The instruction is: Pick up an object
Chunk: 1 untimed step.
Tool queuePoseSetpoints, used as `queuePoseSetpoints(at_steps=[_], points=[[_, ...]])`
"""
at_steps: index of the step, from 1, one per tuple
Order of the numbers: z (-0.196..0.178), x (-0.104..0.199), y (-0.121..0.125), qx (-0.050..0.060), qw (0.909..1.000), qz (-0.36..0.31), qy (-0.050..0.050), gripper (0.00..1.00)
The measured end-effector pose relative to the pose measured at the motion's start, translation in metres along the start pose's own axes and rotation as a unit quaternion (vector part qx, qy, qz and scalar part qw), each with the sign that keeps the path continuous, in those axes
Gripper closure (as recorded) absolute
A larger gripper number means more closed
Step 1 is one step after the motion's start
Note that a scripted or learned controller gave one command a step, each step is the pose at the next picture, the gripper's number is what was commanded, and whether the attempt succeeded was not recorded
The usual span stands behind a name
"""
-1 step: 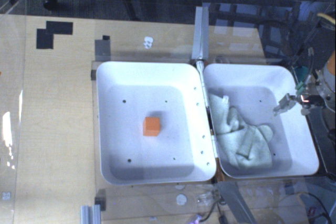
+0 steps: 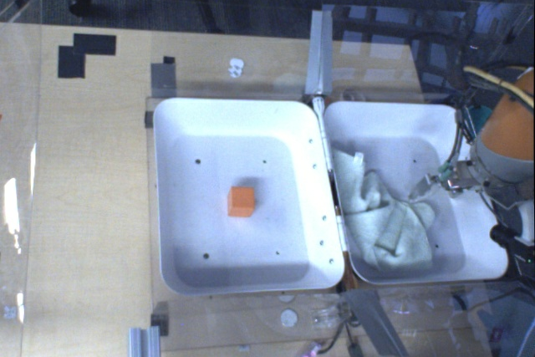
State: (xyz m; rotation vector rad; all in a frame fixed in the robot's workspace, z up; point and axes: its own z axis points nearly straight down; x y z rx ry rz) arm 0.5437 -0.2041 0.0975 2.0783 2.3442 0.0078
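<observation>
I see the orange cube (image 2: 242,201) sitting alone near the middle of the left bin (image 2: 180,263). At the right of the frame, my gripper (image 2: 443,178) hangs over the right bin (image 2: 493,267), just beside a crumpled white cloth (image 2: 383,217); I cannot tell how it is set.
</observation>
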Motion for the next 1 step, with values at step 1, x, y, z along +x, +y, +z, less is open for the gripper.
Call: queuePoseSetpoints(at_steps=[1], points=[[-0.0114,0.0003,0.0023,-0.003,1.0000,-0.001,-0.001,1.00]])
